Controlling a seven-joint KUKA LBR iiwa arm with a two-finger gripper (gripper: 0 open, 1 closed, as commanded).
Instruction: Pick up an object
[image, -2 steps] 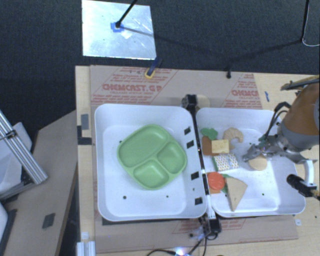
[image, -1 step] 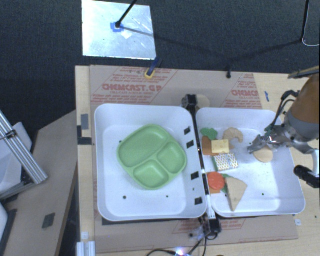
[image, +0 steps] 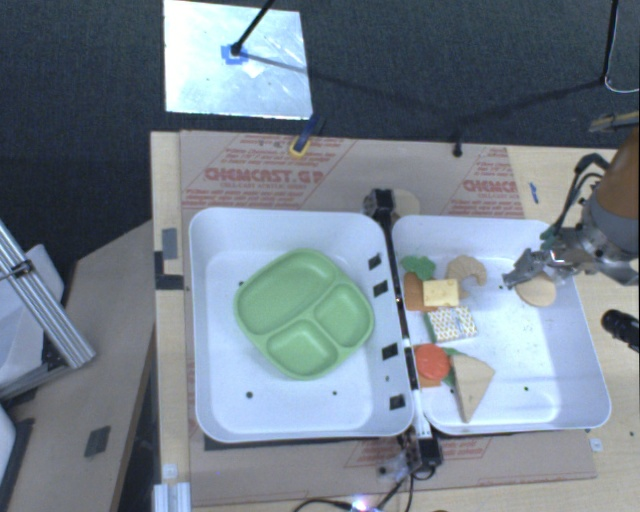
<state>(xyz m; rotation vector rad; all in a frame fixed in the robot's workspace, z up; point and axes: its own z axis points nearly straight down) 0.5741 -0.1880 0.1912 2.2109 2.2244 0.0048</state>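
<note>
The right bin (image: 560, 400) holds several toy foods: a green leafy piece (image: 419, 267), a tan bitten round (image: 466, 268), a yellow cheese block (image: 441, 293) beside an orange piece (image: 412, 292), a patterned cracker (image: 453, 323), a red tomato (image: 431, 362) and a tan wedge (image: 472, 385). A flat tan cookie (image: 540, 293) lies at the bin's right side. My gripper (image: 527, 270) hangs over the upper right of this bin, fingers spread open, just above and left of the cookie, with nothing between them.
The left bin (image: 215, 300) holds a green three-section plate (image: 305, 313). A black hinge strip (image: 395, 310) runs between the bins. The arm enters from the right edge. A shiny metal sheet (image: 238, 58) lies on the floor behind the bench.
</note>
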